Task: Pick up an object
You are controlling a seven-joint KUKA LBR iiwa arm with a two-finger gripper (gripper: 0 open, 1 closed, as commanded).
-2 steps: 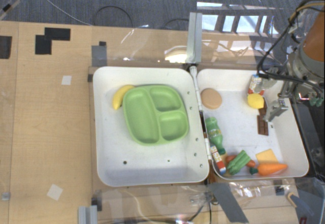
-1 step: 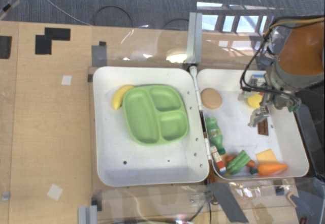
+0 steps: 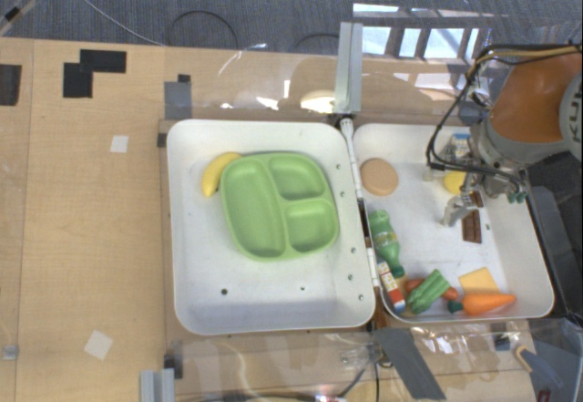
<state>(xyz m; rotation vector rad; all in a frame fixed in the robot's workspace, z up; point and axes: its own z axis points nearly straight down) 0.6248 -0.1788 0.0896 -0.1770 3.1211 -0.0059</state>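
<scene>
Objects for picking lie mostly in the right bin (image 3: 537,245), at the right of the frame: a round tan disc (image 3: 379,177) near its upper left corner, a green bottle (image 3: 385,243) along its left wall, and a green vegetable (image 3: 428,291), a yellow wedge (image 3: 479,281) and a carrot (image 3: 487,304) crowded at its lower edge. The gripper (image 3: 458,209) hangs low in the upper right of that bin, just beside a small brown bar (image 3: 472,226) and a yellow piece (image 3: 455,180), likely its candidates; whether its fingers are spread or closed, I cannot tell, and nothing visibly sits between them. The left bin (image 3: 196,300) holds a green divided plate (image 3: 278,204) with a banana (image 3: 217,172) tucked at its upper left edge, well apart from the arm.
</scene>
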